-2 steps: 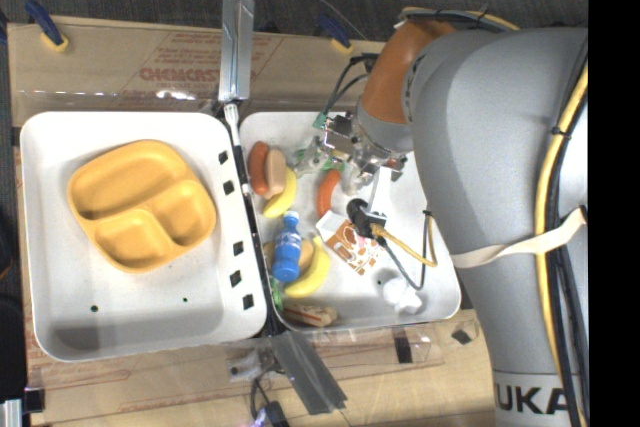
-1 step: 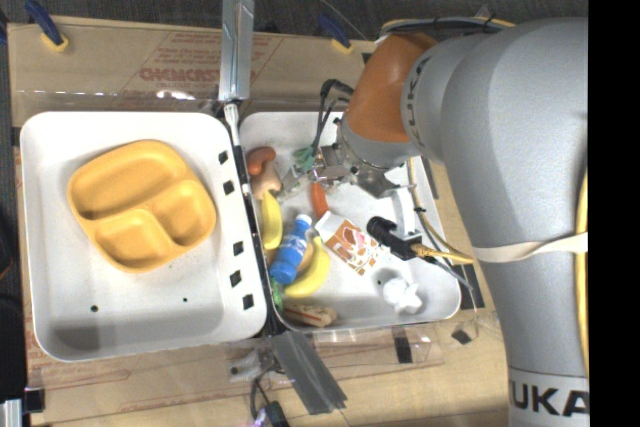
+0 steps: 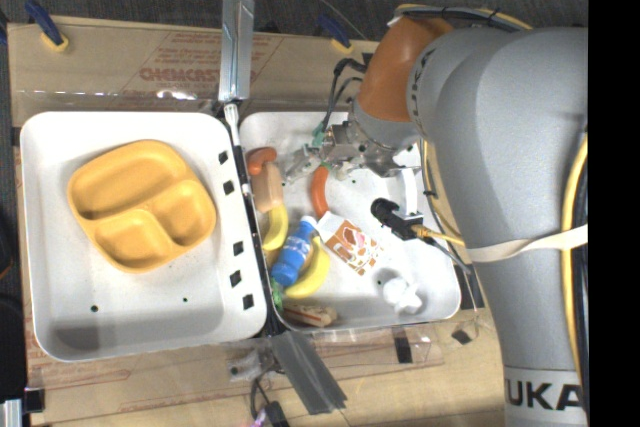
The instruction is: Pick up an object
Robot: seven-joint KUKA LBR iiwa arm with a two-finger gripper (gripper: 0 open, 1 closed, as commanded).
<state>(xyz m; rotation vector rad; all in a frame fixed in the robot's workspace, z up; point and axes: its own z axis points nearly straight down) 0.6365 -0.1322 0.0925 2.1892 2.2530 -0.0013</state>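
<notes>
The left bin (image 3: 45, 245) holds a yellow divided tray (image 3: 140, 203), well apart from the arm's reach. In the right bin (image 3: 440, 300), going rightward from the divider, lie a brown-and-red piece (image 3: 266, 177), a banana (image 3: 312, 275) with a blue bottle (image 3: 293, 253) across it, then an orange carrot-like piece (image 3: 320, 191) — the likeliest target — standing nearly upright in the view, its long axis running top to bottom. A printed packet (image 3: 350, 245) sits just below it, a white object (image 3: 400, 293) further right. The jaws (image 3: 335, 153) hang at the bin's upper middle, just above and a touch right of the orange piece; whether they are spread or pressed together I cannot tell. The coming move looks like a short drop down-left — with the jaws across that long axis.
</notes>
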